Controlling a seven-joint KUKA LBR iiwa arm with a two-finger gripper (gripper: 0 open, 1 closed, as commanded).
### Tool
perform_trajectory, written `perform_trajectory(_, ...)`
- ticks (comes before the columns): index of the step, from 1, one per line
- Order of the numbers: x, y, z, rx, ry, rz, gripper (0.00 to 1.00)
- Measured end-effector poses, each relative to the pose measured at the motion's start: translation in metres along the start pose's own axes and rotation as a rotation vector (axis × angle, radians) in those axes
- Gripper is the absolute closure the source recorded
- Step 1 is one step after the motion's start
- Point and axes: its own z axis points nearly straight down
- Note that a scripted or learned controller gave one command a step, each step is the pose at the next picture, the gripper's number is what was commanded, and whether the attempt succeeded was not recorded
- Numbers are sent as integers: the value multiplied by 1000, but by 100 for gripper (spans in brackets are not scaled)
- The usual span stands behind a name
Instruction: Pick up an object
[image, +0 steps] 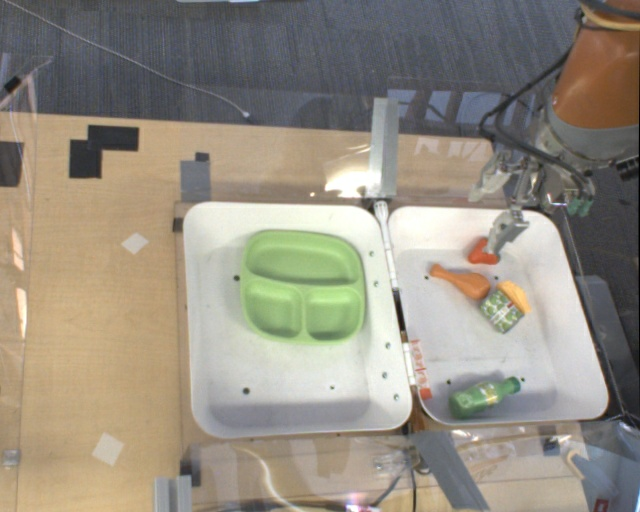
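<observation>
My gripper (508, 228) hangs over the far part of the right bin (560, 350), below the arm's orange band. Its tip is just above and to the right of a small red object (482, 253) lying on the bin floor; I cannot tell whether they touch. An orange carrot-shaped toy (461, 281) lies a little nearer the front. Beside it sits a green and orange packet (503, 307). A green bottle (483, 395) lies on its side near the bin's front edge.
The left bin (215, 380) holds a green divided plate (302, 285) in its middle. A metal post (384, 140) stands at the back between the two bins. Black cables loop beside the arm at the upper right.
</observation>
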Motion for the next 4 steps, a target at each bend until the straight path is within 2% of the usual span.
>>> perform_trajectory(1, 2, -4, 167, 0, -1, 353, 0)
perform_trajectory(2, -2, -2, 154, 0, -12, 347, 100)
perform_trajectory(3, -3, 38, 78, -2, -4, 684, 100)
perform_trajectory(4, 18, 101, 83, 3, 6, 1266, 100)
